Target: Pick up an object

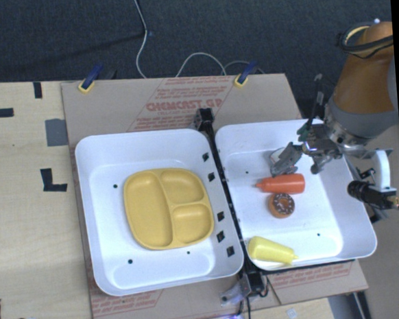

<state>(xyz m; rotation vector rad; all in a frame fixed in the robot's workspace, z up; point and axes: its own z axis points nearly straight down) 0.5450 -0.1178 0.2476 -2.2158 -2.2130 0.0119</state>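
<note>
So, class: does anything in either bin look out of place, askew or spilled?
Nothing looks spilled or broken. The one oddity is the yellow cone-shaped toy, which lies tipped over the right bin's near rim instead of flat on its floor. The carrot and doughnut lie on the floor there; the yellow plate sits in the left bin.

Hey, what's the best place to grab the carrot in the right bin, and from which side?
Take the carrot across its middle, coming straight down from above. It lies flat and sideways, so its long sides face the bin's far and near walls. The donut sits close on the near side, so keep the near finger tight to the carrot.
</note>
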